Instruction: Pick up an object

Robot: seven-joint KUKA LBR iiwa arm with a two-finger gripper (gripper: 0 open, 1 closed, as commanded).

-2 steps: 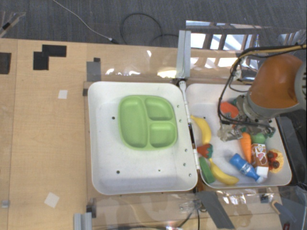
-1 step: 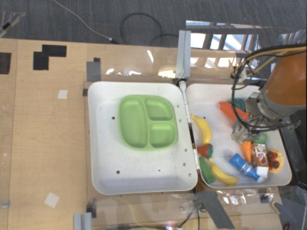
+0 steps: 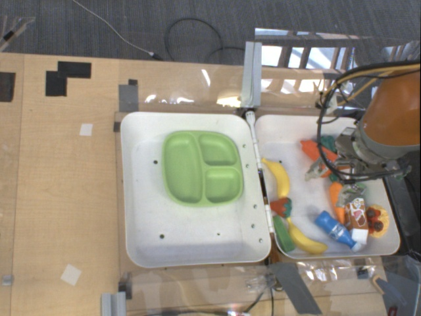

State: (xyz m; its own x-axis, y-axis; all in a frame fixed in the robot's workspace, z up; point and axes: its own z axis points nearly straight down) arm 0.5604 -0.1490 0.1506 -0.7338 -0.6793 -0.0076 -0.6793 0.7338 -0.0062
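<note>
My gripper (image 3: 323,168) hangs low over the middle of the right bin (image 3: 289,131), under the grey wrist and its orange band. It sits just in front of an orange carrot-like piece (image 3: 310,148) and just behind another orange piece (image 3: 336,193). A yellow banana (image 3: 279,176) lies to its left by the bin's dividing wall. Cables and the wrist hide what is directly beneath the gripper.
The right bin also holds a red strawberry (image 3: 281,206), a green piece (image 3: 281,230), a second banana (image 3: 306,241), a blue bottle (image 3: 334,228), a small carton (image 3: 357,212) and red cherries (image 3: 376,218). A green divided plate (image 3: 200,167) lies in the left bin (image 3: 141,242).
</note>
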